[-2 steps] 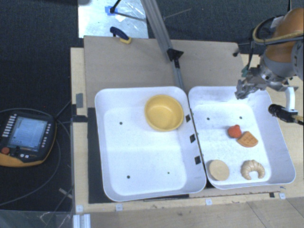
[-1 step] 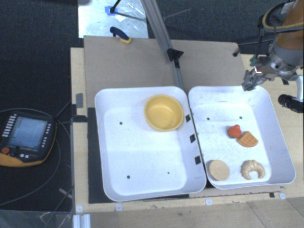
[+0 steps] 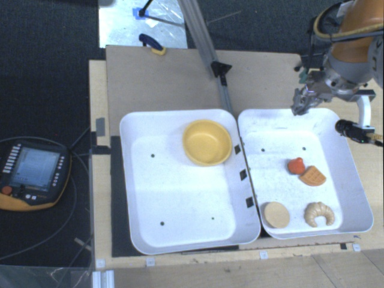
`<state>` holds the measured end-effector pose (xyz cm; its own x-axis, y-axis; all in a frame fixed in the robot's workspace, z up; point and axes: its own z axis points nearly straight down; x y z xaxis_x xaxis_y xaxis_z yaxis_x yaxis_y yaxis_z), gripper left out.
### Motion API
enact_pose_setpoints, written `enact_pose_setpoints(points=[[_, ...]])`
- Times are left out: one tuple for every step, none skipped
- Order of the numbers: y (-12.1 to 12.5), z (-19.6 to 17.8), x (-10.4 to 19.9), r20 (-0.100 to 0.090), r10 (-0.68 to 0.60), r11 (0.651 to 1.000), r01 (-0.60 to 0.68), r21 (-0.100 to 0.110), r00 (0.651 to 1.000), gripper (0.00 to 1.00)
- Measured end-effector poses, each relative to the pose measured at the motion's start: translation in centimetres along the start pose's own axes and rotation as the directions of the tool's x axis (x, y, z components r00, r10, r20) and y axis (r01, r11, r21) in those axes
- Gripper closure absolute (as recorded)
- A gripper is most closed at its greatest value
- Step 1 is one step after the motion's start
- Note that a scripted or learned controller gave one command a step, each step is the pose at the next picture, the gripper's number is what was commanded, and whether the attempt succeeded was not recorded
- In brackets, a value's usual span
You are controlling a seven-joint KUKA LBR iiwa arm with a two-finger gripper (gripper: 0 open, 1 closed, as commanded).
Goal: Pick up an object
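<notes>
Gripper [image 3: 300, 105] sits at upper right of frame, over the right bin's [image 3: 348, 155] far rim, nothing in it; whether it's apart or together, can't tell. Pick not started. Candidates lower right: tomato [image 3: 296, 166], waffle [image 3: 313, 176], cookie [image 3: 276, 215], croissant [image 3: 319, 213] (bowl [image 3: 207, 141] in left bin [image 3: 138, 185]). No legible writing.

A tan bench [image 3: 168, 83] carries two shallow white bins side by side: the left bin [image 3: 180, 221] toward nine o'clock, the right bin [image 3: 270, 131] toward three o'clock, their inner rims touching. At the bench's eleven o'clock edge lies a small blue and yellow clamp [image 3: 152, 43]
</notes>
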<state>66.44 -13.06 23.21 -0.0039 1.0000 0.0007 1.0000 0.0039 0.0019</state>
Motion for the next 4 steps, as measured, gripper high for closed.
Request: enact_pose_setpoints(points=[[-0.5, -0.4, 4.5, 0.0, 0.0, 1.0, 0.0, 0.0, 1.0, 1.0], [-1.1, 0.4, 9.5, 0.0, -0.001, 1.0, 0.001, 0.001, 1.0, 1.0], [-1.5, 0.8, 15.6, -0.001, -0.002, 1.0, 0.002, 0.001, 1.0, 1.0], [-1.0, 1.6, 20.6, -0.001, -0.001, 1.0, 0.001, 0.002, 1.0, 1.0]])
